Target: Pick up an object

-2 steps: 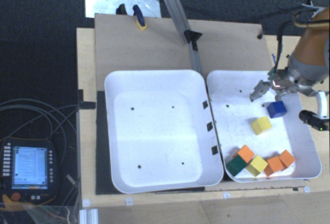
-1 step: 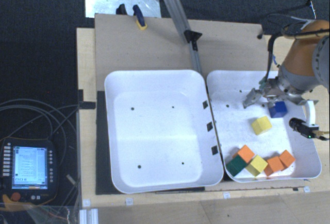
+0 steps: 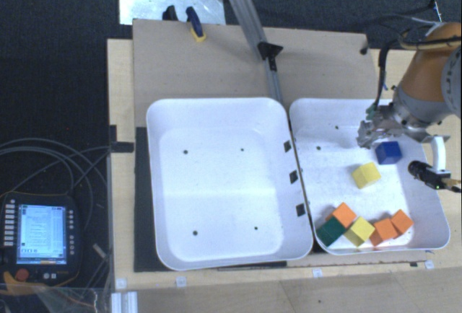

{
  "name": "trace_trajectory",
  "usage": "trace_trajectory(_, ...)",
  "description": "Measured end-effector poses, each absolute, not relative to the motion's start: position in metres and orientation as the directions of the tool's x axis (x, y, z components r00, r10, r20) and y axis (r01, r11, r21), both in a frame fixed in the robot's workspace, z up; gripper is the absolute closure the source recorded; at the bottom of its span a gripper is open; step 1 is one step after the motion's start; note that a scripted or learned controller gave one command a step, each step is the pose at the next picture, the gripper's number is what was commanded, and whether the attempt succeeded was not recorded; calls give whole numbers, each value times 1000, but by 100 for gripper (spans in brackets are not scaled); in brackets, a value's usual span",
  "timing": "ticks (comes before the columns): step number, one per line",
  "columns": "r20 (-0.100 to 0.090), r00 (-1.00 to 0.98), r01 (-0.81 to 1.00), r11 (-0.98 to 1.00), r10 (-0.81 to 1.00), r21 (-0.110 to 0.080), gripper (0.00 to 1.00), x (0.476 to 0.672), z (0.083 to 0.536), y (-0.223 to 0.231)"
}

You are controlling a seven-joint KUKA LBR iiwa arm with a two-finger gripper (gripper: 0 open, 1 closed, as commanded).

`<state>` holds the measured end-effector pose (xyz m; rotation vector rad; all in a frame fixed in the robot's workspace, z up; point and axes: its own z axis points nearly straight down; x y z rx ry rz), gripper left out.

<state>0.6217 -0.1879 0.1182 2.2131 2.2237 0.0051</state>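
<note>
My gripper (image 3: 374, 133) hangs low over the far part of the right bin (image 3: 317, 117), just above and left of the blue cube (image 3: 388, 152). I cannot tell how it is set. That cube lies apart from the yellow cube (image 3: 366, 175) nearer me, so I judge it the easiest pick: centre over it, drop straight, then close, keeping off the bin's right wall
</note>
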Motion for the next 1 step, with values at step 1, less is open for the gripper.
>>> trace_trajectory(1, -3, -5, 1000, 5, 1000, 9, 100, 633, 179, -187)
